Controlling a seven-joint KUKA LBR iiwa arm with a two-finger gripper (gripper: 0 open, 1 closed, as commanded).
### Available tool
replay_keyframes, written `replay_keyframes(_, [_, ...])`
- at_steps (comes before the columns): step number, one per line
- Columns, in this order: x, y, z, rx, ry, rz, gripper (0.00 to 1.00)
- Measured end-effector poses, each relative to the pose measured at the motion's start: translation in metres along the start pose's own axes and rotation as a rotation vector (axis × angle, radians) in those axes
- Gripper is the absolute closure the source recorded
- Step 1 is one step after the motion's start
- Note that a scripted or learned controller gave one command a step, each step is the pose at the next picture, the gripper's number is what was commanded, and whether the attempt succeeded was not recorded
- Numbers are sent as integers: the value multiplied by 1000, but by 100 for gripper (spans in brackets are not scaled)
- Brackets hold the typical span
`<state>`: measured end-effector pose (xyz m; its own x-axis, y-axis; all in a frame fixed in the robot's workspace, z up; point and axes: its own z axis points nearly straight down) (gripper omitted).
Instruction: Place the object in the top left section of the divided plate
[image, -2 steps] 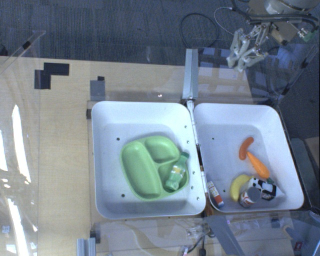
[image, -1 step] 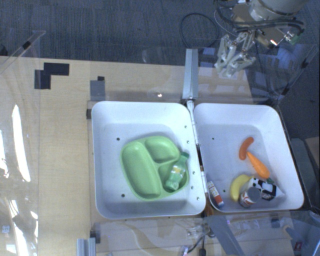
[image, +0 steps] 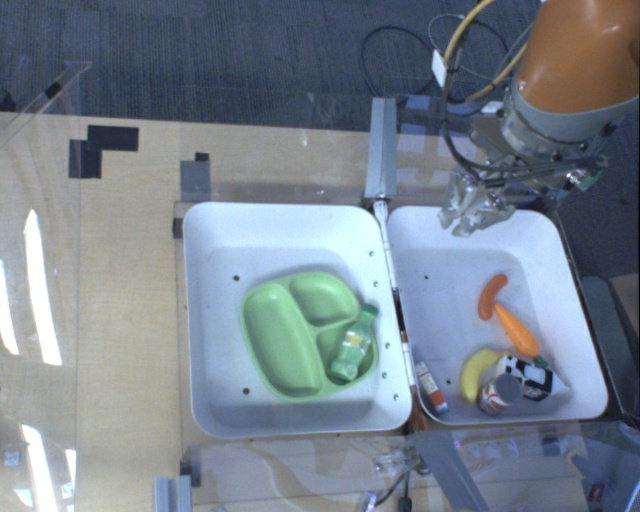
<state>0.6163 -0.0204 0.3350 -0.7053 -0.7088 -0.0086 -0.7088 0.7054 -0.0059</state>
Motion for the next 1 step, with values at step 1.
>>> replay_keyframes(1, [17, 24, 148, -2, 2, -165, 100])
